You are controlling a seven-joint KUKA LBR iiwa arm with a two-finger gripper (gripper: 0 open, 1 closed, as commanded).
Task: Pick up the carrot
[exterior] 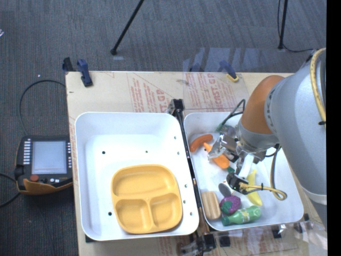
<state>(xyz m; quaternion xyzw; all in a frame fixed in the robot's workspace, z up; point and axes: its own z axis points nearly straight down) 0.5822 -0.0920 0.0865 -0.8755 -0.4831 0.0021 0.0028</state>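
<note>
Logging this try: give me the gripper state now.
Gripper: over the right bin, by the carrot; whether it is open, shut, or holding anything cannot be told.

From my end, the left bin (90,143) has a yellow divided tray (146,198) sitting toward its near side. The right bin (290,204) is pretty cluttered: an orange sausage-looking piece (201,142) at the far left, a tan bread-roll thing (210,205) near the front, a purple lump (230,204) just beside it, a green item (244,216) along the front wall and something yellow (254,195) next to those. Blue clamps (83,71) grip the surface (138,89) at the far edge. A teach pendant (45,163) is on the carpet, with tripod legs (130,23) behind.
</note>
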